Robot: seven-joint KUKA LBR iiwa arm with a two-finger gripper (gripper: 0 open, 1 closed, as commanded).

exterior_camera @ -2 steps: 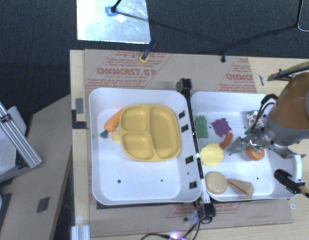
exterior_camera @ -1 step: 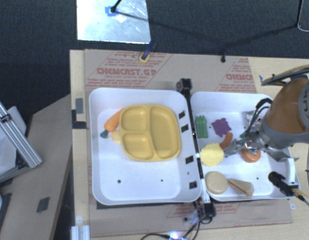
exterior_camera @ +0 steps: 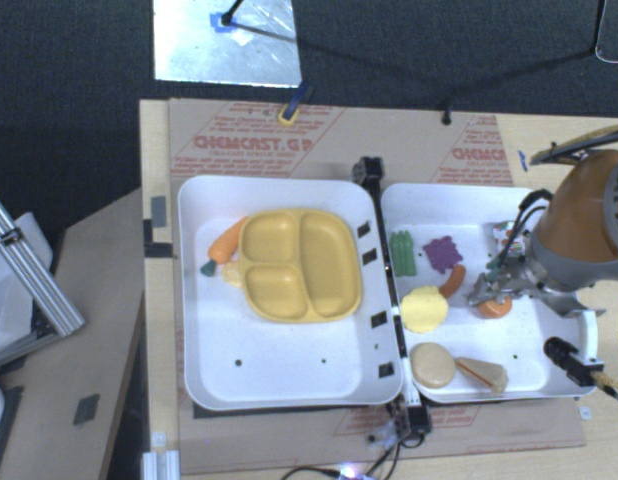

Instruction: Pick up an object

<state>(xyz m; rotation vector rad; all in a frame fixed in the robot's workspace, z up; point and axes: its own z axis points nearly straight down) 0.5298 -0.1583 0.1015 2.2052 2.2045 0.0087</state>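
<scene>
A small orange piece (exterior_camera: 496,308), rounded and flat-looking, lies in the right bin (exterior_camera: 569,383), partly hidden under the pincer (exterior_camera: 492,290). The pincer's tip sits right over it, touching or very nearly so; whether the pincer is released or clenched cannot be told. Just left of the orange piece lies a reddish sausage (exterior_camera: 452,281), with a purple grape cluster (exterior_camera: 442,253) beyond that and a yellow round piece (exterior_camera: 424,309) to the lower left.
</scene>
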